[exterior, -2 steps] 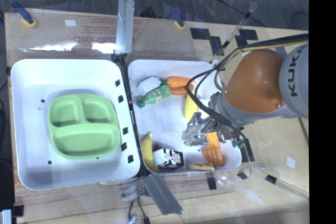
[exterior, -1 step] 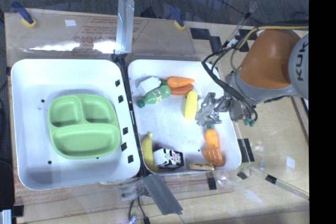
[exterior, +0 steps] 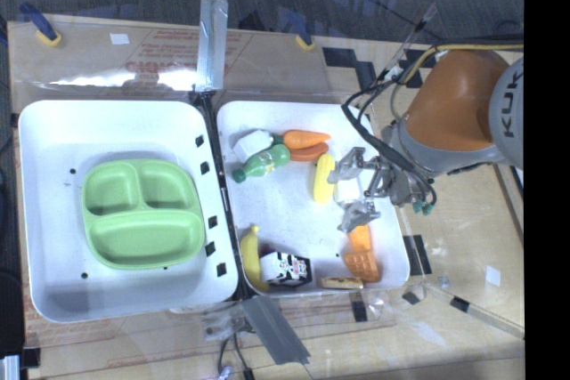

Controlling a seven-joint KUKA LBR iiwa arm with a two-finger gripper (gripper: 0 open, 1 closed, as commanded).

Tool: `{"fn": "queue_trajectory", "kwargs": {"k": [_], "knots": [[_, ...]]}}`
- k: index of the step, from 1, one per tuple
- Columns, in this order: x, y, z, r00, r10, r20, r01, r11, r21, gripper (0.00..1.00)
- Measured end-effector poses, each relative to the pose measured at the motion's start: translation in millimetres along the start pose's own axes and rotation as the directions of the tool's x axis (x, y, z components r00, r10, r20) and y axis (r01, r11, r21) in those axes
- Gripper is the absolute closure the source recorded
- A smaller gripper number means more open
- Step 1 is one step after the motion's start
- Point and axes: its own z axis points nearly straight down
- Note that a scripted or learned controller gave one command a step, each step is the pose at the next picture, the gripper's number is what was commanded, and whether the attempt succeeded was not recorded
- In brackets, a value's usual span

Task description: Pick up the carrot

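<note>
The orange, tapered plastic carrot lies on its side near the far wall of the right white bin, resting on a second orange piece and just beside a green toy bottle with a white block at its shoulder. The two-finger gripper hangs over the right half of that bin, well apart from the carrot, above a small white object and just beside a yellow oblong toy; its fingers look spread and nothing sits between them. The main risk, as I judge it, is a wrong pick: a descent from here would meet the white object or the yellow toy, and even over the carrot the fingers could straddle the orange piece beneath or nudge the bottle, rolling the carrot away. Its smooth, tapered body may also slip out of a grasp near the tip. The far wall stands close behind the carrot, so a finger has little room on that side; the open floor in the bin's middle gives the clearer approach. An orange waffle-like block, a banana and a black-and-white carton crowd the near wall, and the left bin holds a green divided tray.
</note>
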Motion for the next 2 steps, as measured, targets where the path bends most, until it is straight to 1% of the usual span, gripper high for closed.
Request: {"fn": "queue_trajectory", "kwargs": {"k": [1, 2], "knots": [[29.1, -3.5, 82.7, 0.982, 0.188, 0.000, -0.188, 0.982, 0.000, 0.00], [26.5, -1.9, 71.2, 0.984, 0.180, 0.004, -0.180, 0.984, 0.000, 1.00]]}}
